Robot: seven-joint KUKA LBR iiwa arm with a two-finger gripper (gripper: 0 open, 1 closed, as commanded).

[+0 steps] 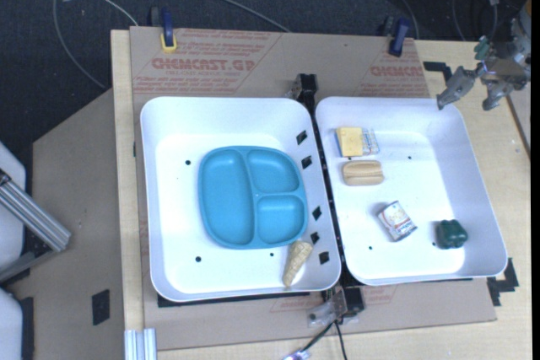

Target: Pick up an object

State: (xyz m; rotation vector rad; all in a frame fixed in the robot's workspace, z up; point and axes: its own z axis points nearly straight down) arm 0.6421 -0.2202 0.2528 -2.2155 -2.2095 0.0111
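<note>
The bench (pixel 118 206) is a pale board with red lettering along its far edge, held there by two blue clamps (pixel 169 29). On it sit two shallow white bins side by side. The left bin (pixel 164 139) carries a blue divided plate (pixel 251 196) with three compartments, lying flat near the bin's middle. Just beside the plate's near right corner lies a pale cream cone-shaped object (pixel 295 262), tilted, close to the bin's near rim.

The right bin (pixel 472 173) holds four smaller objects, all apart from one another. At the far left of this bin is a yellow and white packet (pixel 353 142); just nearer than it lies a tan bun-like object (pixel 363 173). Toward the middle near side is a small white carton with red marking (pixel 396 221), tilted. A dark green object (pixel 450 234) rests near the bin's right near corner.

The gripper (pixel 472 91) hangs above the far right corner of the right bin, its two fingers spread apart with nothing between them, well apart from every object.
</note>
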